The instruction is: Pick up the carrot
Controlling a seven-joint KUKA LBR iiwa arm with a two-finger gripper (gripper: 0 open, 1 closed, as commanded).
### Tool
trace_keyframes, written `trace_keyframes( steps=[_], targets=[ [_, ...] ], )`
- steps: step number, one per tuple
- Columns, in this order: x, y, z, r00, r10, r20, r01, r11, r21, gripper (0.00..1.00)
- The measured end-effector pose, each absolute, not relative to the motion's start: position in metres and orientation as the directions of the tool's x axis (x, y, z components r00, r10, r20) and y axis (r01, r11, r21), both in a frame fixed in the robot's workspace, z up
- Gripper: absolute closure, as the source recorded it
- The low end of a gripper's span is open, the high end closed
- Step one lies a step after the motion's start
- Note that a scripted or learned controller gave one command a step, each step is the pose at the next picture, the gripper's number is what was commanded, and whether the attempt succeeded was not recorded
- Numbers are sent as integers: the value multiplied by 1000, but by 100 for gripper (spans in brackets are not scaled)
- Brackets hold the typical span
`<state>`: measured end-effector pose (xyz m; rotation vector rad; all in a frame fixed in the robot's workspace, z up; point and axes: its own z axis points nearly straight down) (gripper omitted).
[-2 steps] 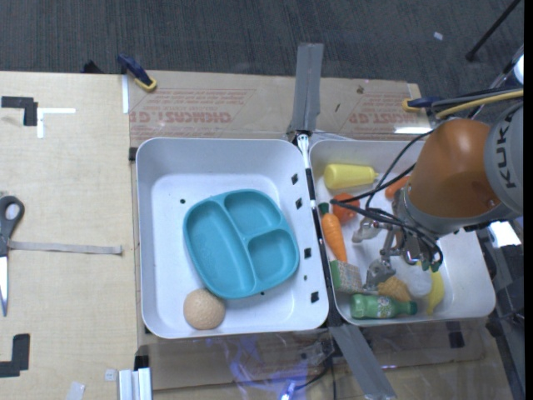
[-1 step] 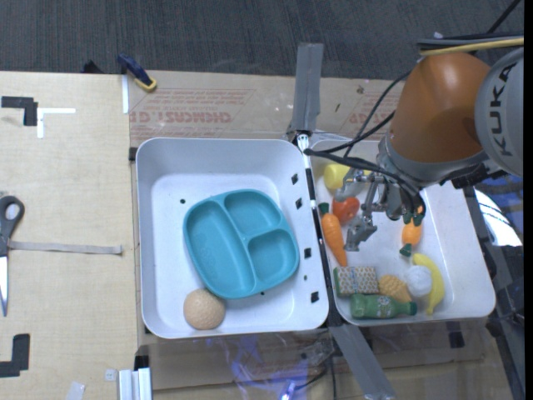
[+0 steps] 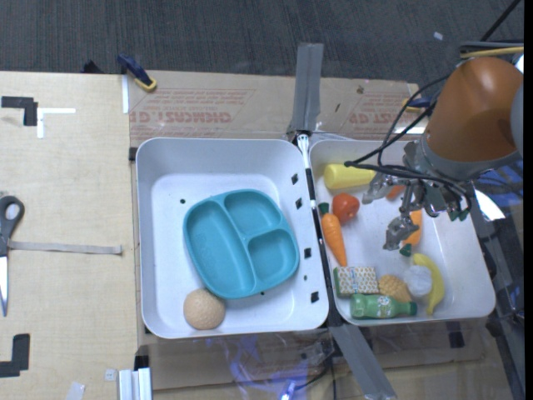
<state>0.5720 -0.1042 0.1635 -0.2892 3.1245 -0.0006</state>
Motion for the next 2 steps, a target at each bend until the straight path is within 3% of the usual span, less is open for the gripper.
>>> trace_keyframes(
  steps=[1,2],
  targets=[
    [589,-172,127,-994,-112,-5,-112,994,-1,0],
    [572,-218,93,-999,-48,-5,-48,999,-1,0]
  ],
)
